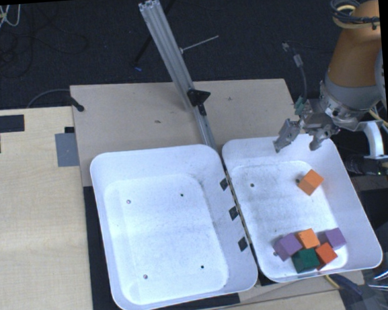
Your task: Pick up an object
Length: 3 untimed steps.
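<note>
**Nothing lifted yet: gripper hung open over the right bin's far edge**

In the camera view, the grey two-finger gripper [302, 139] sat over the far rim of the right-hand shallow white plastic bin [261, 153], its 2 fingers spread apart with nothing between them. By my judgement the pick had not begun: every object lay on the bin floor. The lone orange cube [310, 182] rested near the bin's right wall, just below the gripper and well apart from the rest. A cluster of 5 small blocks [309, 247], purple, orange, green and red, sat touching one another in the near right corner. The orange cube had open floor on its left and near sides, so it looked the easier target; the cluster was hemmed by the corner walls. The left-hand shallow white bin [107, 166] lay beside it, beyond the shared rim
</note>
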Each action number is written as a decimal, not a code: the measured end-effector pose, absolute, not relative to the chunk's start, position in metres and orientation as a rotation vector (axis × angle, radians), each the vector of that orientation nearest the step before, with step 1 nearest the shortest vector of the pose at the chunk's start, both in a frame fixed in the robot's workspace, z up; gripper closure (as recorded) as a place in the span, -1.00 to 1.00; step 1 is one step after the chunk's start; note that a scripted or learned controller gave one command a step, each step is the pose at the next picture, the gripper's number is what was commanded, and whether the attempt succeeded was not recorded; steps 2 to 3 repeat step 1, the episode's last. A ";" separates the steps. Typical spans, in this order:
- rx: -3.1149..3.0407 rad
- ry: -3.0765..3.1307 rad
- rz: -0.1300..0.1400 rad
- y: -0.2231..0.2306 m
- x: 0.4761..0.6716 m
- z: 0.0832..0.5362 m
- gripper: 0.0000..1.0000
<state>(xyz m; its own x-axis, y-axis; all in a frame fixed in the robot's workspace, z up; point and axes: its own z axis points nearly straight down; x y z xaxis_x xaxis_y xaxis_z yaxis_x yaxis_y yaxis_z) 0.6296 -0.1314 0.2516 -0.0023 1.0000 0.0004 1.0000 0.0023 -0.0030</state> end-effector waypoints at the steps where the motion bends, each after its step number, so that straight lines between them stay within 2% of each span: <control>1: -2.222 -2.207 0.013 -0.177 0.541 0.175 -1.00; 3: -2.222 -2.207 0.013 -0.177 0.541 0.175 -1.00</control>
